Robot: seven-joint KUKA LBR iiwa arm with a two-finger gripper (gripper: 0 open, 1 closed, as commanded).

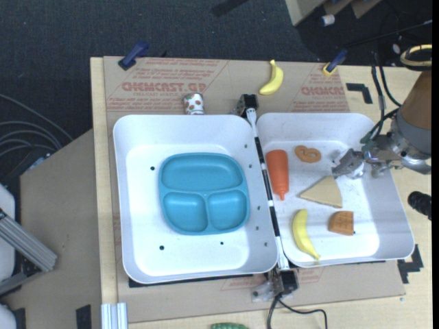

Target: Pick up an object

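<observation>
Right bin (pixel 384 249) | hand (pixel 348 164) above cheese wedge (pixel 322 192), apart

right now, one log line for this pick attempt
phase: approach | end effector: in right bin, just above cheese wedge | held: nothing seen | nearby: pretzel, carrot

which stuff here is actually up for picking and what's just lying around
For the job, in the right bin near the gripper:
carrot
pretzel
tan wedge
banana
brown chunk

Lying about:
blue divided plate in the left bin
second banana on the bench
small spotted toy
</observation>
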